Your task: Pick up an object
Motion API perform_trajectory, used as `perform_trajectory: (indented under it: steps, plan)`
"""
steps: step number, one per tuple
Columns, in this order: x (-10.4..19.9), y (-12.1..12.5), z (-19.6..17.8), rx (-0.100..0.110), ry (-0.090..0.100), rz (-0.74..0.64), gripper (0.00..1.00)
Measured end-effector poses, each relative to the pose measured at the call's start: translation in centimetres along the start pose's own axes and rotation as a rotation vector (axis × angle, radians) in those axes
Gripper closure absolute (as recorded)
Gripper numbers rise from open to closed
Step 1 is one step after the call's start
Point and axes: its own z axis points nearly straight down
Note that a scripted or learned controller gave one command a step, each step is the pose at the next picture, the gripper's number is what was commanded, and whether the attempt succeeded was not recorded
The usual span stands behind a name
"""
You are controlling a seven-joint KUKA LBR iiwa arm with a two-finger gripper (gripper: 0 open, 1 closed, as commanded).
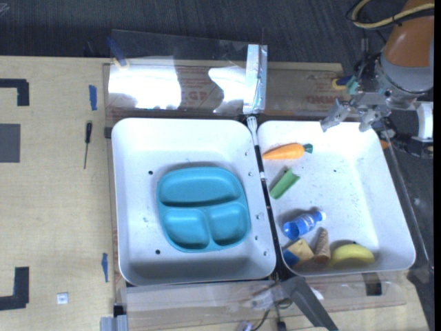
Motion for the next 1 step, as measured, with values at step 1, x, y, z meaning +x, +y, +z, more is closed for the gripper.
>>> perform_trajectory:
  steps: [1]
  plan:
    - [1.69,-2.56,12.88,-0.004,-0.001,0.144,0.00]
